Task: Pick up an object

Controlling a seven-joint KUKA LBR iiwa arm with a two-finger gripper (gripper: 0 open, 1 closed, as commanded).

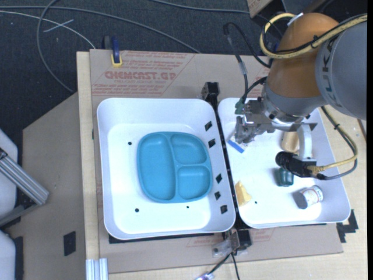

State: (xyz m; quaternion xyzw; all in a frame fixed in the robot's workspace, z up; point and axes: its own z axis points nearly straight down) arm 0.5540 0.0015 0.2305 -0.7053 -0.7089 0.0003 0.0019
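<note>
My gripper (pixel 245 134) hangs over the upper left part of the right bin (pixel 265 212), under the orange band of the arm. Just below its tip a small blue flat piece (pixel 236 147) lies on the bin floor. A yellow wedge (pixel 242 193) rests near the bin's left wall. A teal block (pixel 284 177) and a grey and white cylinder (pixel 308 197) lie toward the lower right. A beige item (pixel 289 140) sits partly hidden beneath the arm. Nothing is visibly held by the gripper.
The left bin (pixel 116 127) holds a blue divided plate (pixel 173 166). A black divider with clips (pixel 217 150) runs between the bins. A black connector and yellow cable (pixel 303 165) from the arm hang over the right bin.
</note>
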